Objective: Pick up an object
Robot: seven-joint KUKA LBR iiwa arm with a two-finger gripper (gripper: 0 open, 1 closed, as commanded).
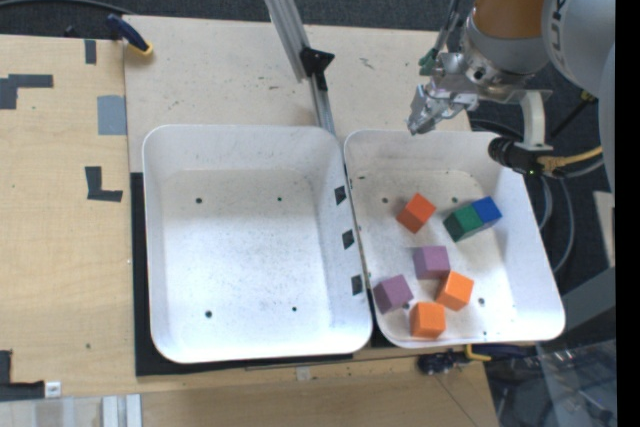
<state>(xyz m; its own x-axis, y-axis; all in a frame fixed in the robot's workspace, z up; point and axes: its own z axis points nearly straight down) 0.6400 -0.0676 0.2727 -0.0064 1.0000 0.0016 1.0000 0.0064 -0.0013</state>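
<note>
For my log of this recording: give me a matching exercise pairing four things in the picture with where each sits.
Things:
1. blue cube
2. two-finger gripper
3. lowest orange cube
4. left white bin

Places:
A. nearest the right bin's near rim
B. touching the green cube, on its right
C. beside the block-filled right white bin, across the shared rim
D. above the right bin's far rim

Pairs: 1-B, 2-D, 3-A, 4-C
</note>
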